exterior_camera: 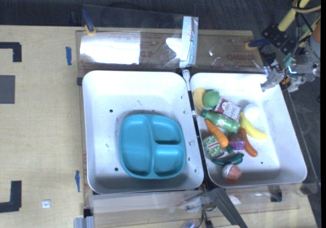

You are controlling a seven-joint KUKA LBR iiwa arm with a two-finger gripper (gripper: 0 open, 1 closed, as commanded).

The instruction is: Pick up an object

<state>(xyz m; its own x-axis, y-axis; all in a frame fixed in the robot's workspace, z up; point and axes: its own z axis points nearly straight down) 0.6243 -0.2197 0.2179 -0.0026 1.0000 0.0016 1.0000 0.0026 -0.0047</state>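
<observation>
This is looking like a robotics lab rather than a home or shop: two shallow white bins, the left bin (97, 135) and the right bin (285, 140), are sitting side by side on a pale wooden desk (35, 135) that is carrying black corner markings (14, 51) and strips of blue tape (68, 55). Clear plastic panels (153, 44) are standing behind the bins, cables (300, 5) are trailing at the upper right, and the contents are looking like test props, a teal divided tray (152, 145) and a heap of toy food (226, 127).
</observation>
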